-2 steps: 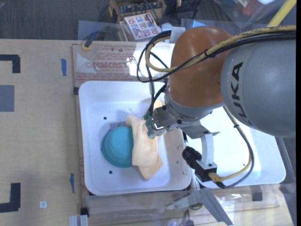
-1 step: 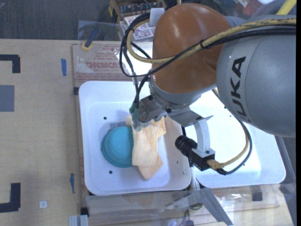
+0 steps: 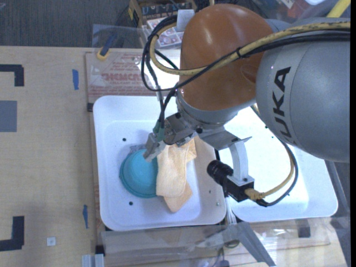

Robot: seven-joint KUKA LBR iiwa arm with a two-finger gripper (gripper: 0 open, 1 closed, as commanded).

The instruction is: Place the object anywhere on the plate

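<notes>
You see one cloth (image 3: 175, 174), pinched in the closed end effector (image 3: 157, 142), draped over one blue plate (image 3: 138, 175), half hidden, in the left of two bins (image 3: 108, 149).

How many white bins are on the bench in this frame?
2. The left bin holds the blue plate and the yellow cloth. The right bin sits beside it, mostly covered by the arm, which may hide contents.
</notes>
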